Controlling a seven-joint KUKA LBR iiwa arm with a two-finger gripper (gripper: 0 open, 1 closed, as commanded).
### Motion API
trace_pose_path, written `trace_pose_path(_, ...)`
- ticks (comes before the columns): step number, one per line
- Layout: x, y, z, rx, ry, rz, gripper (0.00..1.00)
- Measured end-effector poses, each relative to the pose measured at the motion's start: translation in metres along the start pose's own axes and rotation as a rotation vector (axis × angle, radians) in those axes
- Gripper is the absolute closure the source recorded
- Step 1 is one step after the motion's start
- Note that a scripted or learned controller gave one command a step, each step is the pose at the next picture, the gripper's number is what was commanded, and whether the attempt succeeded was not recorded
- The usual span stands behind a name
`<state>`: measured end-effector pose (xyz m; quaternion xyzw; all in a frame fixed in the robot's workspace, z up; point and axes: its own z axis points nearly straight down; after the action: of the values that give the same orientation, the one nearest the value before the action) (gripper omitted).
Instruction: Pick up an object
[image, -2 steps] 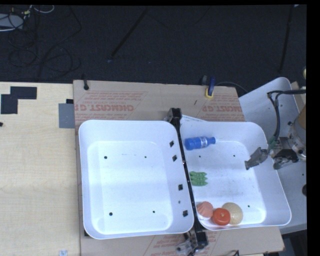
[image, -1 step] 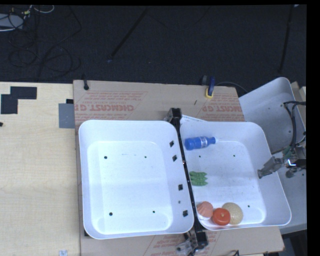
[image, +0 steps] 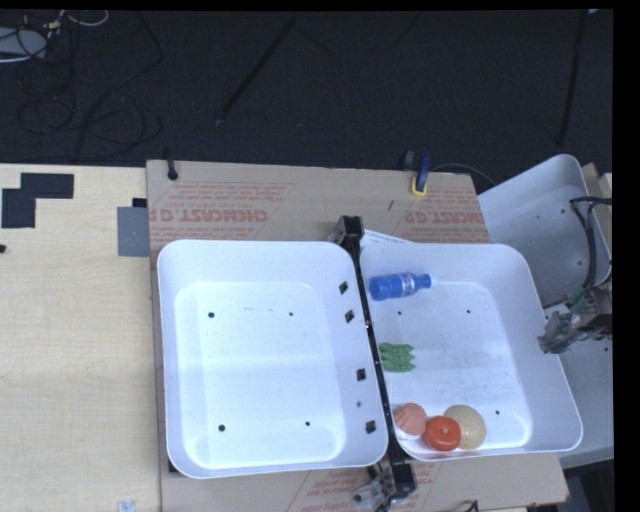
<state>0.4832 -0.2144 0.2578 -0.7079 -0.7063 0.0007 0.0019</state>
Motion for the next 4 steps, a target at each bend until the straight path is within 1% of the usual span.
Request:
trace_pose_path(1,0.0,0.005,-0.119,-0.015,-0.006,-0.004,1.0)
trace_pose_path(2,0.016,-0.005,0.021,0.01,0.004,-0.002,1.0)
trace_pose_path(3,0.0,0.021,-0.117,-0.015,-0.007,-0.004,1.0)
trace_pose_path(4,0.002,0.015,0.02,0.011,0.004,-0.002,1.0)
